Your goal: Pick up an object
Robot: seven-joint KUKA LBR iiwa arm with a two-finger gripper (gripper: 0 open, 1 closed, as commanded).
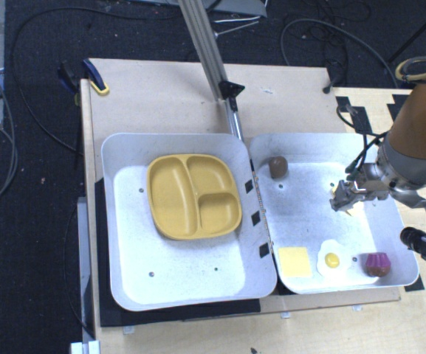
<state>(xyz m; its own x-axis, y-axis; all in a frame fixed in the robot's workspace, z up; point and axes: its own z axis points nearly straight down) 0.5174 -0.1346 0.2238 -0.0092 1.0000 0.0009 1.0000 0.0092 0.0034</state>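
Over right bin [390, 282], pincer [343, 198]; grip state perhaps unreadable; no legible writing.

At the right edge of the frame the arm [418, 135] shows as a rounded orange-brown band, broad and smooth, over a grey cylindrical wrist section below it. From the wrist a smaller pale grey metal housing runs leftward to the pincer [343, 198], a dark, boxy cluster of metal parts with a small yellow spot at its tip. Thin black cables loop along the wrist's upper left side. A black fitting sits at the arm's lower right.
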